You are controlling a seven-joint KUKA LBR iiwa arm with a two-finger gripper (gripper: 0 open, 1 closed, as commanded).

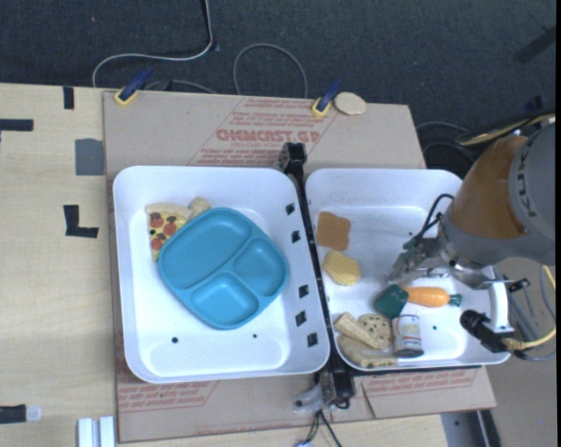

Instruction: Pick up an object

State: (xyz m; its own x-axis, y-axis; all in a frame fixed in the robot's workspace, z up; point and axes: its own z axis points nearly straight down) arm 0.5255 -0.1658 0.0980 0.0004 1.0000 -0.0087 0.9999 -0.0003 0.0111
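Nothing is being lifted yet: the gripper [403, 266] is hovering low in the right bin [374, 182] just above the green object [390, 300] lying there, its jaws' state unreadable.

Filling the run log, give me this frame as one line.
arm: over right bin | gripper: low near green toy and carrot | grasp: unconfirmed | left bin: blue tray, pizza slice

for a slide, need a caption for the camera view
Gripper over the right bin by a green toy and carrot.
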